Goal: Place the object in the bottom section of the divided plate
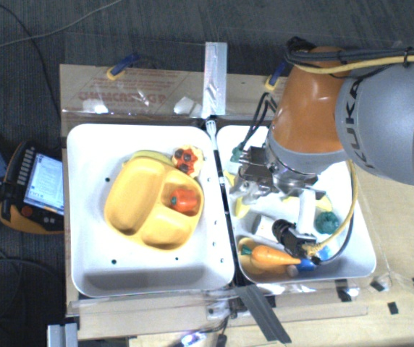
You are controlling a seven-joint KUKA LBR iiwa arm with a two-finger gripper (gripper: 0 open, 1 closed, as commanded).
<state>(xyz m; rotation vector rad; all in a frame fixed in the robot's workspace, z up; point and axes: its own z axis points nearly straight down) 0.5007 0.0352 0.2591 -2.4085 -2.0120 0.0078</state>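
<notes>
The hand [256, 181] hangs low over the near-left part of the right bin [362, 262], under the grey arm with its orange band, and from above its body hides its tips, so I cannot tell whether it is apart or together, nor whether it grips or touches anything. This looks like the picking step: nothing is seen being carried, and the object to be placed is most likely one of the things lying in that bin. Those include a carrot [271, 254] along the front wall, with a small blue piece [306, 266] at its end, and a teal lump [328, 221] toward the far side. Across the wall between the bins, in the left bin [91, 266], sits the yellow divided plate [124, 201]. A red-orange piece [184, 200] lies in its upper right section, and its bottom section [165, 230] looks bare. Next comes a firm grip, a lift clear of the wall, then a carry left across the desk.
</notes>
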